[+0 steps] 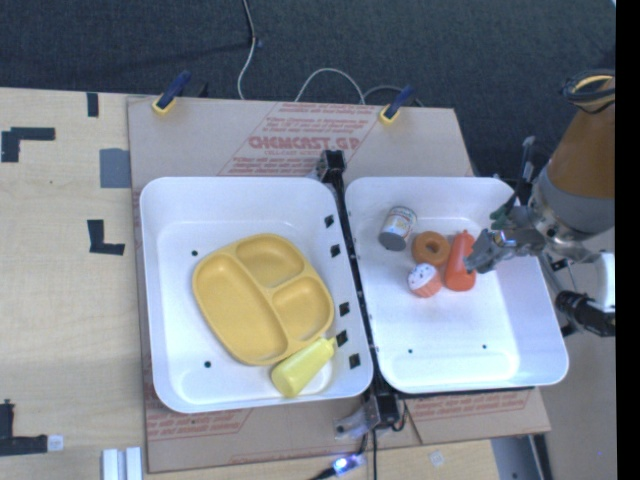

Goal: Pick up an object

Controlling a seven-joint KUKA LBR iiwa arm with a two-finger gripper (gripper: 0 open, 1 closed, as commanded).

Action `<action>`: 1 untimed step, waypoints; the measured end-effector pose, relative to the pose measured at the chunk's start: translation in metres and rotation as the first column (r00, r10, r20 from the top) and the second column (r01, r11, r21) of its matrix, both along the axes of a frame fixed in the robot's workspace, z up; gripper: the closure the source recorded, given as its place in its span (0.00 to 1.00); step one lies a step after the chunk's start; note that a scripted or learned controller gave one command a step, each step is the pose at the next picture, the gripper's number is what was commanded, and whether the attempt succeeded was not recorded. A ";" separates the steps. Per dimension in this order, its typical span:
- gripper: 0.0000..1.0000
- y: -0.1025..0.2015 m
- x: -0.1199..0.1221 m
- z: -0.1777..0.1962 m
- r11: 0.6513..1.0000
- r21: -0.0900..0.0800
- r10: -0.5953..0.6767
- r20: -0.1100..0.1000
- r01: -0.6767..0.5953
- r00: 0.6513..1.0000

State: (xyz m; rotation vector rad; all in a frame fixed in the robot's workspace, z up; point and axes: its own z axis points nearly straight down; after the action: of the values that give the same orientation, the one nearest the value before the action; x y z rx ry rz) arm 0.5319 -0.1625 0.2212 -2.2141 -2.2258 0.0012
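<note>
- Two bins: the left bin (160, 268) holds a yellow plate (262, 296) and yellow bottle (302, 365).
- Gripper (487, 249), right of frame, touches an orange carrot (460, 264); its grip state cannot be told.

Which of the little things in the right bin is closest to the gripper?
The orange carrot, right beside the gripper; the donut, can and small white-and-orange piece lie farther left.

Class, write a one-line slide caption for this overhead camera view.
Claw beside orange carrot in right bin; yellow tray in left bin.

glossy yellow plastic tray (262, 298), metal can (397, 228)
</note>
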 end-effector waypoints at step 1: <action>1.00 0.052 -0.011 -0.007 1.000 0.000 0.000 -0.001 0.000 1.000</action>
State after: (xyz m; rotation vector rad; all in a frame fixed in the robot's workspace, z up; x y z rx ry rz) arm 0.5205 -0.1110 0.2138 -2.2143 -2.2251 0.0020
